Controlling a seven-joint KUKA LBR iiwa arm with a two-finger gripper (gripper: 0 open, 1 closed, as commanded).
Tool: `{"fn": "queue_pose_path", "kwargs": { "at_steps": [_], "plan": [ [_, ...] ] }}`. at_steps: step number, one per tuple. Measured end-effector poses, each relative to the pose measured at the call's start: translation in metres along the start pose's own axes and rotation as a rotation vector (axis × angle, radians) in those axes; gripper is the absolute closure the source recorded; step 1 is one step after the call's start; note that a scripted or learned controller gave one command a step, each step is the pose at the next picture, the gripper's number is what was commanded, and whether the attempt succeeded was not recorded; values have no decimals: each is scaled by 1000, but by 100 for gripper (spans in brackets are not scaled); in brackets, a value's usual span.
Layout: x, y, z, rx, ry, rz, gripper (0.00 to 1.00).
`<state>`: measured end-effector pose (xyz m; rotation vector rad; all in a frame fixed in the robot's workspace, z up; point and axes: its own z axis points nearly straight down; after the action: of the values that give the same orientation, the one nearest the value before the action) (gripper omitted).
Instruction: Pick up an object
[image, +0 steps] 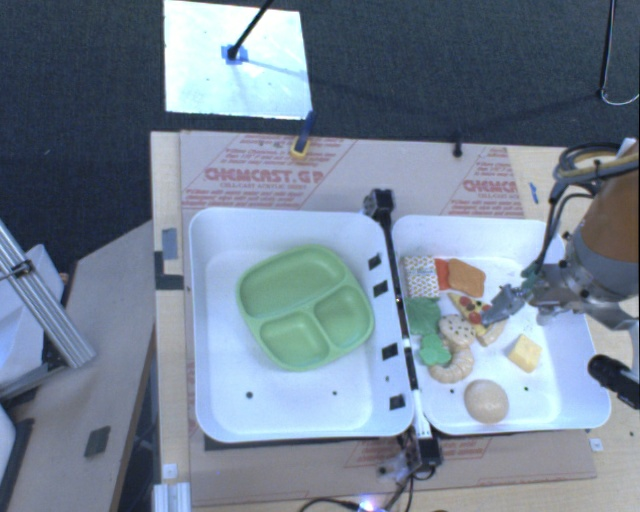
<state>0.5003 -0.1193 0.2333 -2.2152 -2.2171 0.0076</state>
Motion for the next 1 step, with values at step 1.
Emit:
{"fn": "queue_pose_path", "kwargs": {
  "at_steps": [1],
  "plan": [
    [0, 2, -5, -10, -2, -2, 0]
  ]
}}
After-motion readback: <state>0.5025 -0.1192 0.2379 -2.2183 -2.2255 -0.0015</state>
